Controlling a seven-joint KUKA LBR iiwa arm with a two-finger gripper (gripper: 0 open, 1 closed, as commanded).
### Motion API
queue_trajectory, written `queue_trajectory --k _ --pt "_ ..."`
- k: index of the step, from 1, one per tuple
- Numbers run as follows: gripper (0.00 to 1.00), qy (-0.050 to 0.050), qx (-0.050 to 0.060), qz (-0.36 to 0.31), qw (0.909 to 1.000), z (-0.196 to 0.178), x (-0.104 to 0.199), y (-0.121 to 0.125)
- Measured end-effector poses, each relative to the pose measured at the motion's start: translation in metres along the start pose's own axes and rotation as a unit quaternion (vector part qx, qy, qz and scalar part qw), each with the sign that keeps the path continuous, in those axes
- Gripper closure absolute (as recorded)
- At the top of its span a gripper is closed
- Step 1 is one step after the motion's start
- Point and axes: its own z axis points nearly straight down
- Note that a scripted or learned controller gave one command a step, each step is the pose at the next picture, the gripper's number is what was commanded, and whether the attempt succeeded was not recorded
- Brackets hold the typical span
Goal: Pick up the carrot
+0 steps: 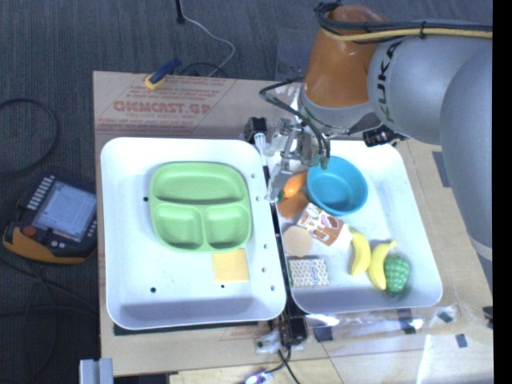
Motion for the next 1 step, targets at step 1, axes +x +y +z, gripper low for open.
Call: queue_trajectory --k 1 --pt "0.0 0.001 0.003 0.002 1.0 -0.0001 0.0906 -0.0457"
